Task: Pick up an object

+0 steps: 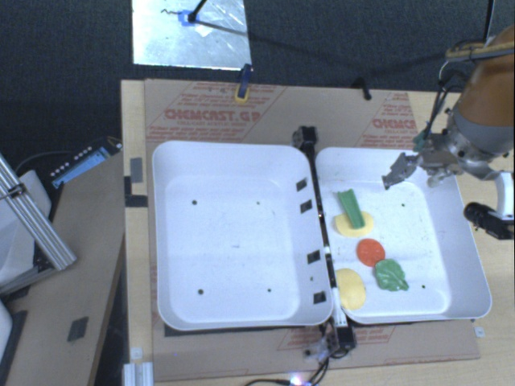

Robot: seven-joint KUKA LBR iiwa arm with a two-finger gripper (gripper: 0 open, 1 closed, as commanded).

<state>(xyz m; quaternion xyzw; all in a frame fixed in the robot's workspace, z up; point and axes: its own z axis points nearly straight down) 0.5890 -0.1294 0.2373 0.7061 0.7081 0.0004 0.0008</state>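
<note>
Camera view, from above the bench: the arm [487, 95] reaches in from the right and carries its gripper [417, 170] over the far part of the right bin [463, 248], its two fingers spread apart with nothing between them. All the objects lie in that bin, grouped toward its left side beside the divider: a green stick [350, 205] resting partly on a pale yellow disc [354, 224], an orange-red round piece [370, 252] just below them, a leafy green piece [391, 276] touching or nearly touching the orange one, and a second yellow piece [351, 288] at the near-left corner. The left bin [185, 175] sits alongside, its floor showing a few small dark holes. By the look of it the task is at the approach stage: no object has been grasped, and the gripper hangs well clear of the cluster, up and to the right of the green stick. Whether its tips are above the bin floor or close to it cannot be told from this angle. The next move would seem to call for travel toward the near-left, alignment over one piece, most likely the stick or the orange round, then a descent with the jaws kept wide enough to straddle it without nudging its neighbours.
</note>
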